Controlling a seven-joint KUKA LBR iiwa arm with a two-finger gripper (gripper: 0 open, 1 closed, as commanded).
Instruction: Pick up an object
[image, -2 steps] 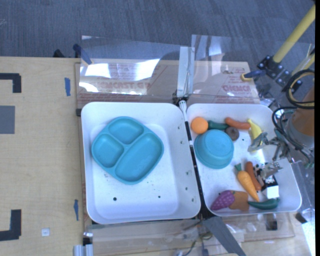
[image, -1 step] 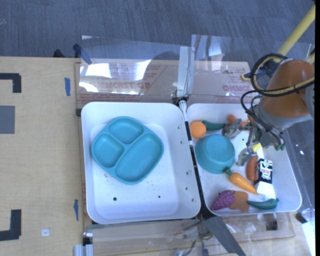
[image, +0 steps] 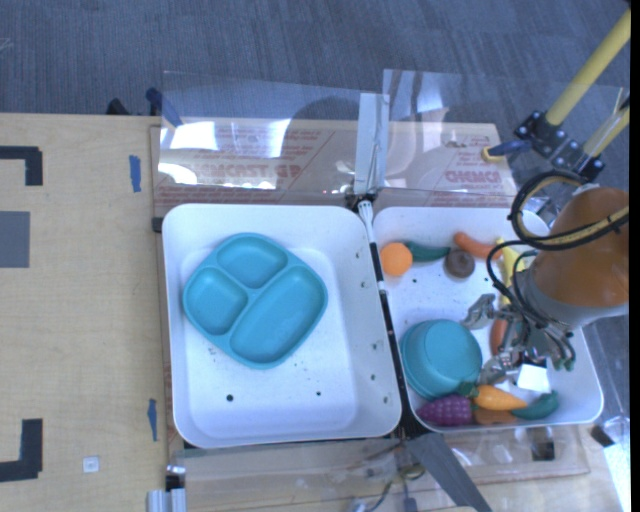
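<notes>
My gripper (image: 503, 338) hangs low over the right part of the right bin (image: 590, 400), just right of an upturned blue bowl (image: 438, 357). Below it lie an orange-yellow toy vegetable (image: 497, 398), a white piece (image: 533, 378) and a green toy (image: 543, 405). Purple grapes (image: 447, 410) sit at the bin's front edge. Toward the back of the bin are an orange fruit (image: 396, 259), a green pod (image: 427, 252), a brown round piece (image: 459, 263) and a carrot (image: 472, 242). The arm hides part of a yellow piece (image: 511, 263).
The left bin (image: 200, 400) holds a blue divided plate (image: 255, 300). A clear plastic wall (image: 300, 150) stands behind both bins. Black cables (image: 540, 200) loop around the wrist at the right bin's back right corner. Wooden bench (image: 70, 330) extends to the left.
</notes>
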